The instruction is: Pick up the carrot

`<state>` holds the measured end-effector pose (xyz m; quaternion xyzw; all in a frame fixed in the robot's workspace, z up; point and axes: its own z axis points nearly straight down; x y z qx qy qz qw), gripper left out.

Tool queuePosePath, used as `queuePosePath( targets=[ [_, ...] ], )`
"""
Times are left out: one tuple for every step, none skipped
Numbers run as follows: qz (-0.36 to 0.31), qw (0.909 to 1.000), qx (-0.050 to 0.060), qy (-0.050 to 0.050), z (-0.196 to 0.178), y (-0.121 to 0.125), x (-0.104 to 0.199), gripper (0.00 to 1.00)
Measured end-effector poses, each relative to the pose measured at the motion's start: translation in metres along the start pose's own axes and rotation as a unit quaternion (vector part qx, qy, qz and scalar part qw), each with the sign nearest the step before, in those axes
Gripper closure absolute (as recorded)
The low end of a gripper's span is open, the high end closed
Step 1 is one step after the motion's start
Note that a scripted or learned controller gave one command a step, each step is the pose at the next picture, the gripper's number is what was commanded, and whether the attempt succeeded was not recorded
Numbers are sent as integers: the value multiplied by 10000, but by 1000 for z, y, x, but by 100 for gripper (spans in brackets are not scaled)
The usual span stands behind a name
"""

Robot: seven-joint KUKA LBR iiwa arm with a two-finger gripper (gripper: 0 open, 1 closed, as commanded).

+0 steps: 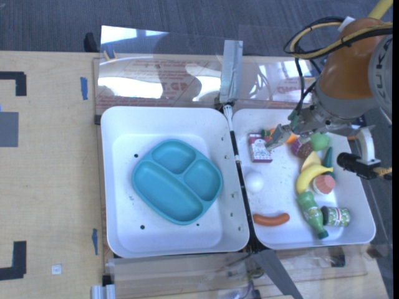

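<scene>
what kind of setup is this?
Likely a lab pick-and-place bench: two shallow white plastic bins side by side, toy food like a yellow plastic banana, and a grey arm with an orange band.

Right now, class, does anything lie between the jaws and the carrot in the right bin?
Nothing visible does. The jaws hang at the back of the right bin, right at the carrot. The red-and-white box lies close beside it, toward the front.

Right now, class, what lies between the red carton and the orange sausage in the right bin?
A white ball, between the red carton and the orange sausage, in the camera view.
</scene>
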<state>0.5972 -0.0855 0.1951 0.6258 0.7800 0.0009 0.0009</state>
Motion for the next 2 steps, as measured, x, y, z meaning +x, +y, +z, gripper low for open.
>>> queuePosePath(
  targets=[
    [-1073,9942,-7,-14,19,55,-54,0],
    [-655,9978,-41,-38,105,37,-81,0]
  ],
)
